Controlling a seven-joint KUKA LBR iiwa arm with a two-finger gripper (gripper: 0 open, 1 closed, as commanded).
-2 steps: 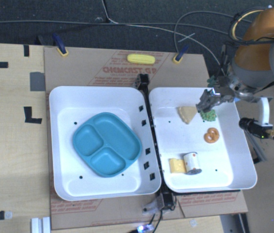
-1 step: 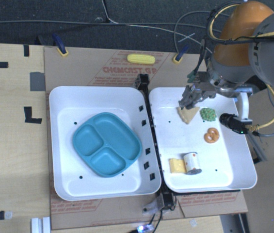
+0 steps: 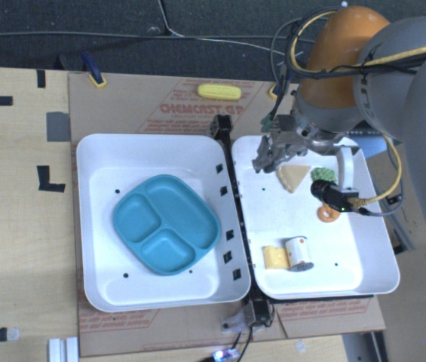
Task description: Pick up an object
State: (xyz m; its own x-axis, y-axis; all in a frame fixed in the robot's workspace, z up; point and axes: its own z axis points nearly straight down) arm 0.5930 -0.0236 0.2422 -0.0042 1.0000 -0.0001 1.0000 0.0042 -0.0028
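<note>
We are hovering our gripper [image 3: 267, 159] over the right bin [image 3: 371, 277], at about eleven o'clock within it, because the nearest thing to pick up, a tan wedge [image 3: 294, 176], is lying just beside it at four o'clock. We cannot tell how the tool is set, and nothing is showing in its hold. A yellow block [image 3: 275, 257] and a small can [image 3: 298, 252] are touching at six o'clock.

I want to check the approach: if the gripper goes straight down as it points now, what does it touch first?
Probably the bare floor of the right bin: the gripper hangs just left of the tan wedge. Depth is unclear, so it might graze the wedge's edge.
</note>
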